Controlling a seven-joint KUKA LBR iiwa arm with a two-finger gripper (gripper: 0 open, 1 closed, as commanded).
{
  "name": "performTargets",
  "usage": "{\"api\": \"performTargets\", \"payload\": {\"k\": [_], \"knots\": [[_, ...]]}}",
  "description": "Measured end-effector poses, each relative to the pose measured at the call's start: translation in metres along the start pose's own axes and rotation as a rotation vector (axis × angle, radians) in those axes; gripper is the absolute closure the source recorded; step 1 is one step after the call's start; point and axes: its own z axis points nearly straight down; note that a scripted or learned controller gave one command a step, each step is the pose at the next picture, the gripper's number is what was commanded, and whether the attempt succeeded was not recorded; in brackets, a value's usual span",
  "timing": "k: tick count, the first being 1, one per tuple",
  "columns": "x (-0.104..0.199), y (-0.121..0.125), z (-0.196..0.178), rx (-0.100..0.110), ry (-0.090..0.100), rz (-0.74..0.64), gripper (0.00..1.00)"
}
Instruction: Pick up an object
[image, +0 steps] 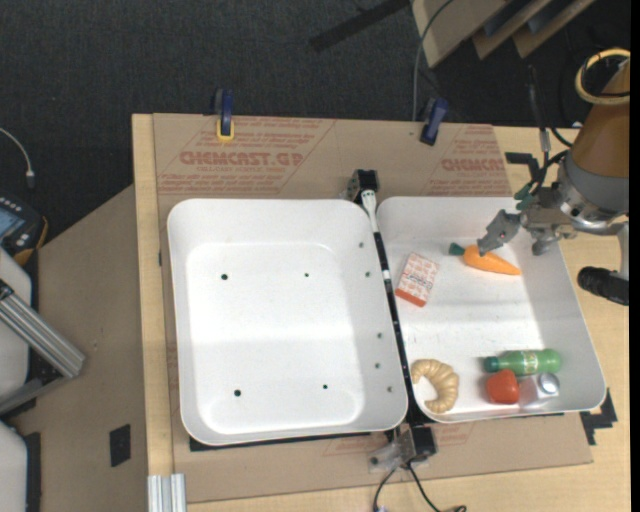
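An orange carrot (491, 262) with a green tip lies at the back of the right bin (470, 330). My gripper (520, 238) hovers just above and behind the carrot, open, with one finger (496, 233) close to the carrot's left end and the other off to the right. Nothing sits between the fingers. Further left in the same bin rests a small white and orange packet (417, 278). A croissant (436, 384), a green bottle (522, 362) and a red tomato-like piece (503, 387) lie along the bin's front.
The left bin (270, 310) adjoins the right one along a black centre divider (385, 290). A small clear item (545, 385) sits beside the red piece. Both bins rest on a cardboard sheet (300, 150) held by clamps at the back.
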Motion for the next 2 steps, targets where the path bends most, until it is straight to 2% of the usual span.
{"api": "performTargets", "payload": {"k": [1, 2], "knots": [[0.007, 0.029, 0.099, -0.008, -0.009, -0.002, 0.00], [0.000, 0.054, 0.101, -0.005, -0.002, -0.002, 0.00]]}}
